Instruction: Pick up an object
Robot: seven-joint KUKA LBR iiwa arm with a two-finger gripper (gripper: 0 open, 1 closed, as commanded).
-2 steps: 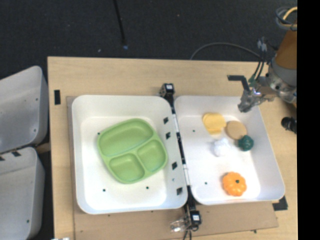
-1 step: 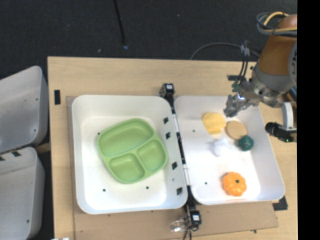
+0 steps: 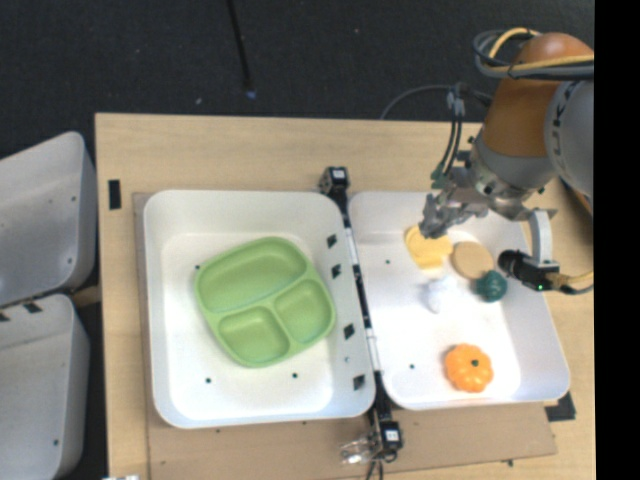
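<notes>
In the right bin lie a yellow piece, a tan round piece, a small dark teal ball, a small white object and an orange pumpkin. My gripper hangs at the far side of that bin, right over the yellow piece's upper edge. Nothing shows between its fingertips.
The left bin holds a green divided tray. A raised divider runs between the two bins. The front left part of the right bin is bare white floor. The arm's orange band hangs over the bench's far right corner.
</notes>
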